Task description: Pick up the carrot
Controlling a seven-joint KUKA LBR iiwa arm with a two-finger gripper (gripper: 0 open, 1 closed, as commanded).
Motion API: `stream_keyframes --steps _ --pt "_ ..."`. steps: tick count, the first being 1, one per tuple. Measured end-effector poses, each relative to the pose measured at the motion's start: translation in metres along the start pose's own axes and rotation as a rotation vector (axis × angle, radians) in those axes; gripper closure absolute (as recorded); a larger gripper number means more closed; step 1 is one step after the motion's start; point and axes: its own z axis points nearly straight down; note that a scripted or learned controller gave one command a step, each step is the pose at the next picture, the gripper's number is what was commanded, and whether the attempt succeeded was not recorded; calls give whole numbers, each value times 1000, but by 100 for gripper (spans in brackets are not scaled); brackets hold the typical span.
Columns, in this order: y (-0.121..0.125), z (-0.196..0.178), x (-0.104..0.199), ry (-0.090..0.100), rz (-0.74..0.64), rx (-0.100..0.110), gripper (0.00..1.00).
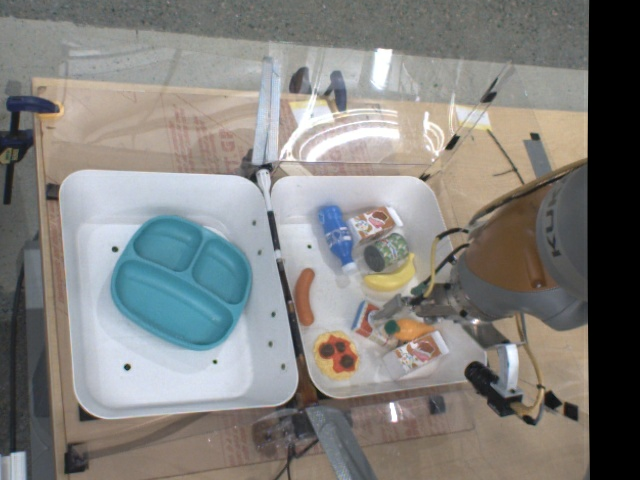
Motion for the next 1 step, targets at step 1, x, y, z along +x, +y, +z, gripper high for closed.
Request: stream_keyframes --steps 1 --pt "1 -12 -1 -2 -4 -1 100"
